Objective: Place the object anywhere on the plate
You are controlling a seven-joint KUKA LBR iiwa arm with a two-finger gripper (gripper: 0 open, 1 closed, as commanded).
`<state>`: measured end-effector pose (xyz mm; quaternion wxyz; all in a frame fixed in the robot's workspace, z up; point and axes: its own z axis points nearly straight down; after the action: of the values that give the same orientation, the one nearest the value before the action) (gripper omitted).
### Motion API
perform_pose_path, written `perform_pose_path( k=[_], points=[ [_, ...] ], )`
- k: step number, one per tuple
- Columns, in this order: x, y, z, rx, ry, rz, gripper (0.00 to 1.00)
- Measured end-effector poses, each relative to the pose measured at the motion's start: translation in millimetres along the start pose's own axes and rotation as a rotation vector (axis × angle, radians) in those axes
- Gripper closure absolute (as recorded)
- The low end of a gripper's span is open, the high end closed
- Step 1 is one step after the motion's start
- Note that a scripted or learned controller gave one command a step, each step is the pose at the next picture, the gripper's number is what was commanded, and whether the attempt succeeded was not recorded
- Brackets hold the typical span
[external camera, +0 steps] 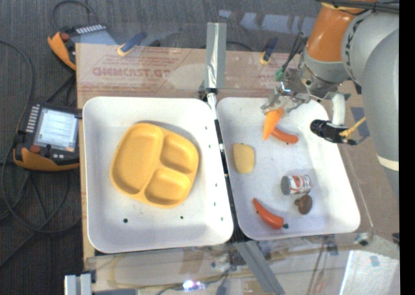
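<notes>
Two white bins sit side by side. The gripper (280,107), over the right bin (334,177), appears clenched on the small orange carrot-shaped toy (272,123), which hangs point-down. A good move lifts it clear of the rims, then releases over the yellow compartmented plate (155,164).

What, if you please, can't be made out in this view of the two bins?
- Gripper: too small and cluttered to tell whether it actually grips the carrot hanging at its tips.
- Can: label too small to read.
- Brown lump: too small to identify.
- Arm: cut off by the right edge.
</notes>
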<state>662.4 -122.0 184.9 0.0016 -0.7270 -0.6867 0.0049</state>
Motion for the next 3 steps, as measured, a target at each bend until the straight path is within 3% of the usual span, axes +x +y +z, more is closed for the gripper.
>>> perform_pose_path(
  k=[1,2,3],
  points=[
    [68.2,1.4,5.1,-0.001,0.003,-0.193,1.00],
    [145.8,-2.9,-16.0,-0.003,0.002,-0.375,1.00],
    [205.8,-27.3,5.3,-0.001,0.004,-0.311,1.00]
  ],
)
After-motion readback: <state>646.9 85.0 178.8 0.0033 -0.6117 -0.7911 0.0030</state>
